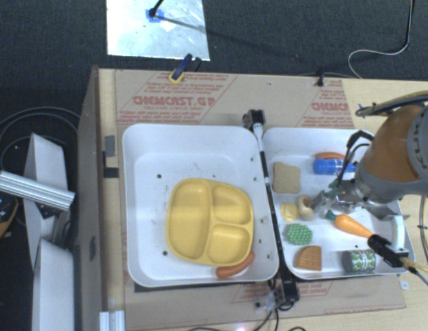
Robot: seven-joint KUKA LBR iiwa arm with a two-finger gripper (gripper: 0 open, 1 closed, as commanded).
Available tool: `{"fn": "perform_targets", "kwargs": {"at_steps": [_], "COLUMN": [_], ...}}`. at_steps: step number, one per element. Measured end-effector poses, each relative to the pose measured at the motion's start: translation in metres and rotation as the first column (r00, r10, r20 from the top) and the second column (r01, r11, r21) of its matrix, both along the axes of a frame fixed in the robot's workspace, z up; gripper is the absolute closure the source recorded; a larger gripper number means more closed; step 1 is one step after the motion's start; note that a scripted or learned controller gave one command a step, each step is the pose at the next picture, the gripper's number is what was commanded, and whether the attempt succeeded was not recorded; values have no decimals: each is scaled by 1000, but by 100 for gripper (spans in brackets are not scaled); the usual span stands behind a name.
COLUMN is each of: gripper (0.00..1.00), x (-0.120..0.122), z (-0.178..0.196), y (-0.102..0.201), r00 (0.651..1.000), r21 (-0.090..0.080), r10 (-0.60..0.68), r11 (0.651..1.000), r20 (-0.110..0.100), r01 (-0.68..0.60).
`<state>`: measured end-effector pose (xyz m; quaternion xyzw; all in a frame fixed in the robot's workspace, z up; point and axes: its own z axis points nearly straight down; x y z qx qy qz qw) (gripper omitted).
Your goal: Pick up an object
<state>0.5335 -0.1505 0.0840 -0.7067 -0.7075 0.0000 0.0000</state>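
Observation:
The right bin (390, 138) holds several toy foods. Among them are a tan bread slice (286, 178), a blue and orange item (329, 163) and a pale yellow piece (290, 212). Nearer the front lie a green bumpy piece (298, 234), a brown waffle-like wedge (310, 257), an orange carrot (352, 224) and a green can (359, 260). My gripper (319, 203) is low in this bin, its tip right beside a small pale piece (306, 205), just left of the carrot. Whether it touches that piece is unclear.
The left bin (148, 150) holds a yellow divided plate (210, 221) with a reddish sausage (235, 270) at its front edge. The grey arm with its orange band (397, 147) spans the right bin's right side. A black divider clamp (255, 119) sits between the bins.

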Motion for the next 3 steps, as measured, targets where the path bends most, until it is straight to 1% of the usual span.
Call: {"fn": "perform_targets", "kwargs": {"at_steps": [1,2,3], "gripper": [0,0,0], "x": [48,97,104], "z": [1,1,0], "y": [-11,-12,35], "r00": [1000,1000,1000], "r21": [-1,-1,1], "r10": [2,3,5], "r11": [1000,1000,1000], "r20": [3,3,3], "r01": [-2,-3,-5]}}
